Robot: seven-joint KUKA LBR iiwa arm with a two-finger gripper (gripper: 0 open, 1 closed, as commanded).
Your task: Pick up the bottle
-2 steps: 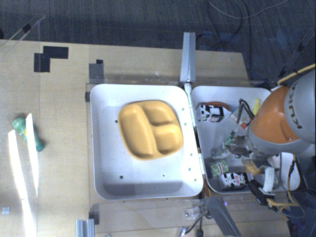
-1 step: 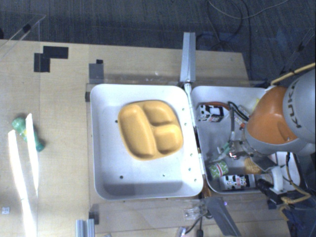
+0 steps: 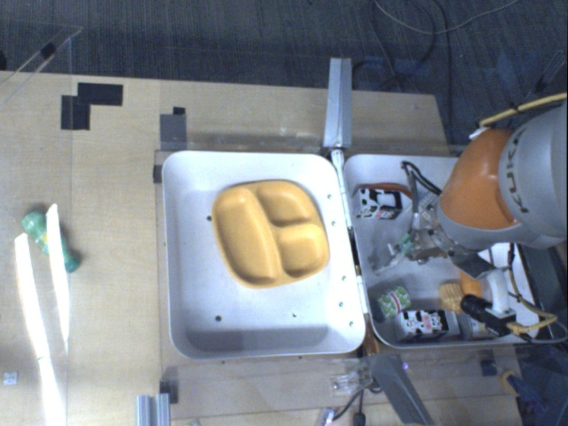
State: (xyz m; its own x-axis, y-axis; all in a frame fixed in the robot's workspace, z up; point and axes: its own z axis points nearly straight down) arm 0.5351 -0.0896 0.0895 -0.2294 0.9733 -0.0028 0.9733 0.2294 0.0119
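Grey arm (image 3: 524, 185) low over right bin (image 3: 444, 337); hand (image 3: 417, 242) near its middle, grip state unclear. Bottle possibly white item beside it — nothing lifted yet.

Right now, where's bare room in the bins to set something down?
The left bin has bare floor around the yellow divided tray, widest along its near edge and left side. The right bin is crowded with small items under the arm.

The yellow tray (image 3: 271, 232) looks like smooth, shiny plastic. The left bin (image 3: 191, 322) is smooth white plastic. The bench (image 3: 98, 193) looks like pale, matt wood.
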